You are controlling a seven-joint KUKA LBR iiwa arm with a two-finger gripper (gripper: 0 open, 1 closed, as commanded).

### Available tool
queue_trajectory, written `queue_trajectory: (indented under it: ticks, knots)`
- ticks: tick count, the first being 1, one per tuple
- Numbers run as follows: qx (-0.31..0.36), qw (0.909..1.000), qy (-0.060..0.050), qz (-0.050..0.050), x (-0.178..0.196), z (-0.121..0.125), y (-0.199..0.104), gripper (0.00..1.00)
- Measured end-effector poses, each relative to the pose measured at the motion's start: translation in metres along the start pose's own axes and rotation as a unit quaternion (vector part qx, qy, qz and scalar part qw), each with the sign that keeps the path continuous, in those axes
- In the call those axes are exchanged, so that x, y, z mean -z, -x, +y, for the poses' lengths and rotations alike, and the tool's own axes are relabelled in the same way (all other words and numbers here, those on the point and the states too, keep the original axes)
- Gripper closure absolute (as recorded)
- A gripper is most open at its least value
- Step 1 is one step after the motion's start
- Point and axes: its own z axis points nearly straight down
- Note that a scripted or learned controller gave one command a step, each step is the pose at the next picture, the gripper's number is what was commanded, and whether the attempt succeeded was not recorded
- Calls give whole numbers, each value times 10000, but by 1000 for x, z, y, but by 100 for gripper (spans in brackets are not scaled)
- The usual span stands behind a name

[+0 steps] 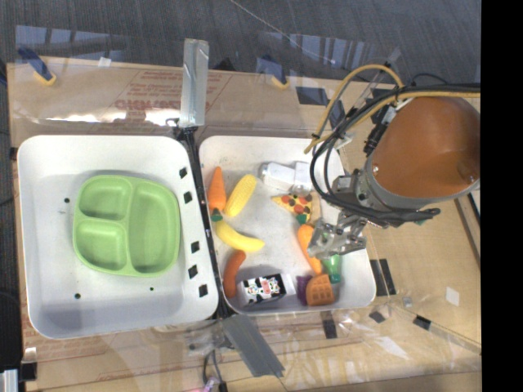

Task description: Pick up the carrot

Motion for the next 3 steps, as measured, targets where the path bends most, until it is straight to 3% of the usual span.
queue_trajectory:
  ticks: [1,2,3]
  knots:
    - [1307,9914,73,-8,13,53,73,100]
    - [3249,9457,58,-20,21,20,8,100]
    - [5113,8594,51,-40,17,22,14,100]
